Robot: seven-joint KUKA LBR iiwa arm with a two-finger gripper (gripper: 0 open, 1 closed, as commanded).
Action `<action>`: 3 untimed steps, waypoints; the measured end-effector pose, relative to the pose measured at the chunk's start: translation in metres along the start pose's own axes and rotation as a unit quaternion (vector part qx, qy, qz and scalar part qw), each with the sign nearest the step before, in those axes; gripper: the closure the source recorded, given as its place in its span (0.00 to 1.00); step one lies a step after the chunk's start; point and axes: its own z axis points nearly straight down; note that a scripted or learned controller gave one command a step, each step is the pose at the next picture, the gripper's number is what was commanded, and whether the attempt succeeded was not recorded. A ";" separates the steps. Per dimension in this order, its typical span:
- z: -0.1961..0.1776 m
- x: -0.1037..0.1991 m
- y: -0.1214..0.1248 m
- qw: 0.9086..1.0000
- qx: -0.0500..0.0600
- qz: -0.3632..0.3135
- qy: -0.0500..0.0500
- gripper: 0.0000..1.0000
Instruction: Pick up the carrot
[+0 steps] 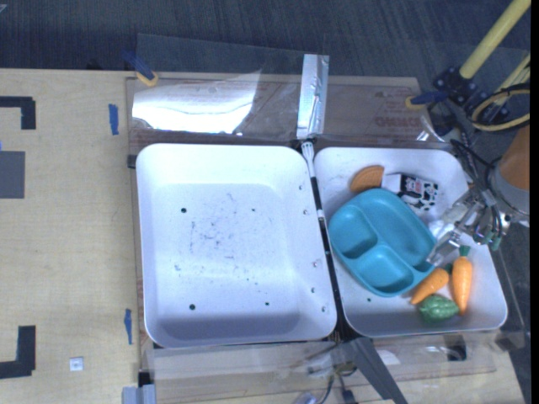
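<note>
Two orange carrot-like pieces lie in the front right corner of the right bin (488,310). One carrot (429,283) lies tilted against the blue tray, with a green leafy top (438,308) at its lower end. The other orange piece (461,281) stands nearly upright just to its right. My gripper (453,241) hangs just above and behind both pieces, at the right edge of the blue tray, with nothing visibly in it. The arm's wrist (515,168) comes in from the right.
A blue two-compartment tray (379,242) fills the middle of the right bin. Behind it lie an orange bun-like item (367,178) and a black-and-white item (418,190). The left bin (168,175) stands beside it. Cables and a yellow pole (497,32) are at the back right.
</note>
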 end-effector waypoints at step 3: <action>0.035 -0.036 0.031 0.969 0.000 0.247 0.002 1.00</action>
